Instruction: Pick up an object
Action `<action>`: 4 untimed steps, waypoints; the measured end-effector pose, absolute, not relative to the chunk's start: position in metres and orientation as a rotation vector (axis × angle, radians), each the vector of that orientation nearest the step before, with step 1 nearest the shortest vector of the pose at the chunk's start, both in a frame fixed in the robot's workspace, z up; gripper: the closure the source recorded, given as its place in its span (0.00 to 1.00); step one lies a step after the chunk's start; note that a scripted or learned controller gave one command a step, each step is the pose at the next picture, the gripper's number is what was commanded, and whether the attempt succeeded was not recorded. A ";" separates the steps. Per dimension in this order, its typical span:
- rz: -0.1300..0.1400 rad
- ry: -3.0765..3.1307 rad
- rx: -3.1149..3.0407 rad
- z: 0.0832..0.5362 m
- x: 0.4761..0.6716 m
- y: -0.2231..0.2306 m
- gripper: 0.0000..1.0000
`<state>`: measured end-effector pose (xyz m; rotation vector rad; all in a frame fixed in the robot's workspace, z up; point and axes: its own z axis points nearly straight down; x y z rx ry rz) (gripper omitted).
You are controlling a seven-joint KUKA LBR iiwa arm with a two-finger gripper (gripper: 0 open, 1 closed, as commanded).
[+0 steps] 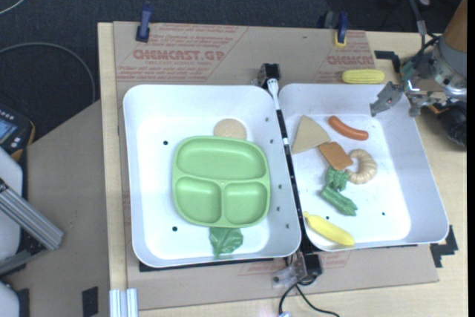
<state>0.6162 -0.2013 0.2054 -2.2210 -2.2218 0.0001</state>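
The right bin (pixel 415 182) holds a red sausage (pixel 349 128), a tan wedge (pixel 310 134), an orange piece (pixel 335 154), a beige curled piece (pixel 363 166), a green vegetable (pixel 338 191) and a yellow banana (pixel 330 229). My gripper (pixel 398 102) hangs over the bin's far right corner, above and to the right of the sausage. Its fingers stand open with nothing between them.
The left bin (pixel 145 159) holds a green divided plate (pixel 221 180), a round tan disc (pixel 230 128) behind it and a green leaf (pixel 226 240) in front. A yellow corn cob (pixel 364 76) lies on the board behind the right bin. Blue clamps (pixel 144 23) stand at the board's far edge.
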 end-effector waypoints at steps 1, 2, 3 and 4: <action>-0.010 -2.226 -2.219 0.088 0.574 -0.138 0.00; -0.013 -2.229 -2.226 0.102 0.576 -0.141 1.00; -0.003 -2.228 -2.221 0.087 0.554 -0.091 1.00; 0.003 -2.217 -2.220 0.085 0.523 -0.091 1.00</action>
